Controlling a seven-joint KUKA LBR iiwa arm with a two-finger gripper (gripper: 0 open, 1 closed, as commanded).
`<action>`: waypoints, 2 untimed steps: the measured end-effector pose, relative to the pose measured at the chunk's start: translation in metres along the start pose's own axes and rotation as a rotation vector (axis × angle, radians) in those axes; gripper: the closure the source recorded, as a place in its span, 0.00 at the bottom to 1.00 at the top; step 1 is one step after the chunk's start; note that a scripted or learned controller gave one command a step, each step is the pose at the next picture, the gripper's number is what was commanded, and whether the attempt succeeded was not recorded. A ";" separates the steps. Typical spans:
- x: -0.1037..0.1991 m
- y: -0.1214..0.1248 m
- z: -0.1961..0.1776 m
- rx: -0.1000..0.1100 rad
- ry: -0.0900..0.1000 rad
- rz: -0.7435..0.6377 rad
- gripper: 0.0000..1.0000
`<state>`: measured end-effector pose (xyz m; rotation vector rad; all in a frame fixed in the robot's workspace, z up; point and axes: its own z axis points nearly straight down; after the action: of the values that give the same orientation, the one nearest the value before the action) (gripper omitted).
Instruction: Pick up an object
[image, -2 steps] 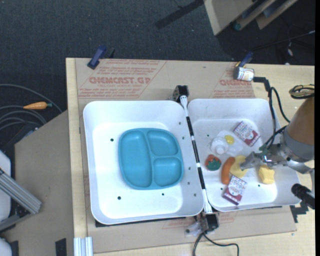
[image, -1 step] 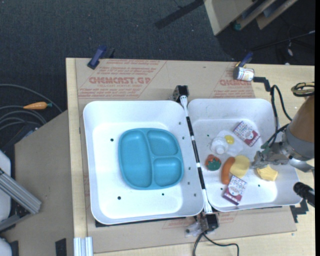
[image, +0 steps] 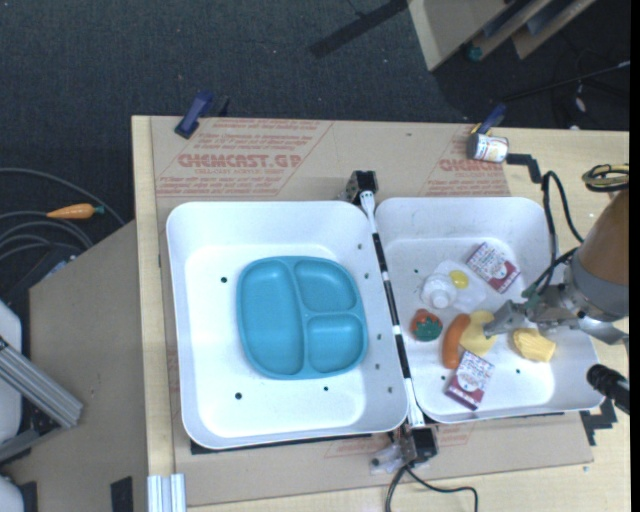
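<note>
Gripper (image: 510, 315) hovers low in the right bin (image: 450, 215), its opening impossible to judge, apparently near a yellow piece (image: 478, 330) beside the carrot (image: 454, 340); nothing lifted yet.

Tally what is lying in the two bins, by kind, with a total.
Blue divided plate, left bin: 1
Red-and-white packets, right bin: 2
Toy foods, namely tomato, carrot, yellow chunk, yellow piece by the gripper: 4
Clear cup with yellow bit: 1
Total: 8
</note>
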<state>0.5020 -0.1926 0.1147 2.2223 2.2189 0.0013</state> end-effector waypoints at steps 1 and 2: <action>0.057 0.040 0.031 0.001 0.001 -0.004 0.00; 0.056 0.040 0.020 -0.001 0.000 -0.001 1.00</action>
<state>0.5422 -0.1365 0.0944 2.2203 2.2202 0.0025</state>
